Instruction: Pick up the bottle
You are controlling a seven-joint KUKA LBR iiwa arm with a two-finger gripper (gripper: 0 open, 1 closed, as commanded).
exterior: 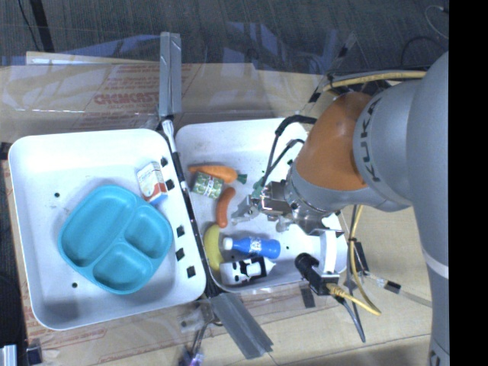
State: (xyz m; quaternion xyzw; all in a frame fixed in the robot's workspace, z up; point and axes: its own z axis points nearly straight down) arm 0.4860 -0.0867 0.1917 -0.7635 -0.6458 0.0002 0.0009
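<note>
Gripper [255, 204], fingers spread with nothing between them, hangs from the bent grey arm [381, 151] lettered "KUKA", just above the blue bottle [252, 245] lying near the right bin's [229, 136] front wall.

Both bins are white: the left bin [30, 204] holds a bright turquoise divided tray [114, 239], and just above that tray lies a small white packet [150, 180] with red and blue marks. In the right bin [229, 136], the bottle [252, 246] is blue with a white cap end. Above the bottle lie an orange carrot [213, 172], an orange-brown sausage [224, 207] and a green-labelled can [204, 184]; a yellow banana [213, 248] touches its left. The arm [396, 151] is grey with an orange band. The worktop [76, 97] is tan.
</note>
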